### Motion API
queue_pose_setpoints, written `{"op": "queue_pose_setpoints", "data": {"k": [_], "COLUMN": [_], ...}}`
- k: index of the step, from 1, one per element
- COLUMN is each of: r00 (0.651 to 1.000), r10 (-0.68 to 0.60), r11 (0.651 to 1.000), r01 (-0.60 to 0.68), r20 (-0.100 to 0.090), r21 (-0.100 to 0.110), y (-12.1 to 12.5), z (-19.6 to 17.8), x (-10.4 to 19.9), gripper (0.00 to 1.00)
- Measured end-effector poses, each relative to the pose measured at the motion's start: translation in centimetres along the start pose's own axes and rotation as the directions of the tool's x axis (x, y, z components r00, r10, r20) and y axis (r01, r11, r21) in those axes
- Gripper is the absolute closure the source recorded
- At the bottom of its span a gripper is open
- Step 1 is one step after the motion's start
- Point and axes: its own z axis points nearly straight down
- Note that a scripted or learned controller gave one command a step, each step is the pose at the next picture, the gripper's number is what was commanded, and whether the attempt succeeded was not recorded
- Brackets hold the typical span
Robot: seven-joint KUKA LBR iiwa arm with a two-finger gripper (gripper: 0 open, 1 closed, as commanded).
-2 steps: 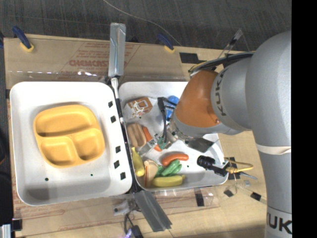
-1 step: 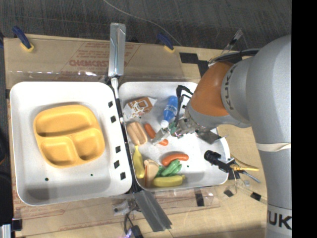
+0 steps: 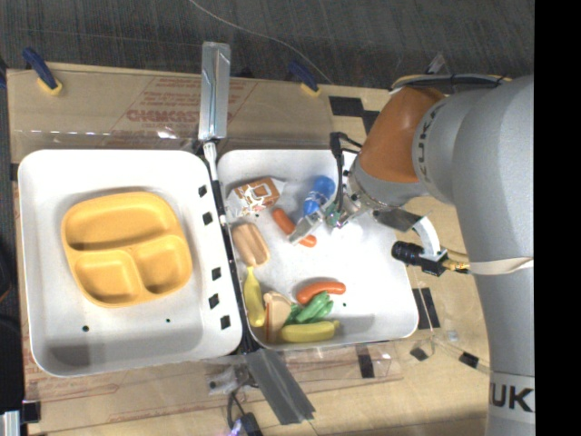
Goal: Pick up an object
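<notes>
While the gripper [image 3: 338, 214] hovers — one yellow tray [image 3: 127, 246], two bins [image 3: 54, 334].

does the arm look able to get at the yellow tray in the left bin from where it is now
Probably yes. The yellow tray lies alone in the left bin with nothing on or over it. The gripper is over the right bin by the blue bottle, so the arm must cross the divider between bins.

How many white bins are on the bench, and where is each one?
2. The left bin holds a yellow tray. The right bin holds the toy food, with the gripper over it.
</notes>
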Motion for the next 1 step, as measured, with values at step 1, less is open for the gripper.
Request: {"op": "queue_pose_setpoints", "data": {"k": [1], "r00": [0.936], "r10": [0.352], "r11": [0.936], "r01": [-0.352], "r20": [-0.001], "r21": [0.000], "y": [3.68], "z": [0.07], "x": [4.07], "gripper": [0.00]}}
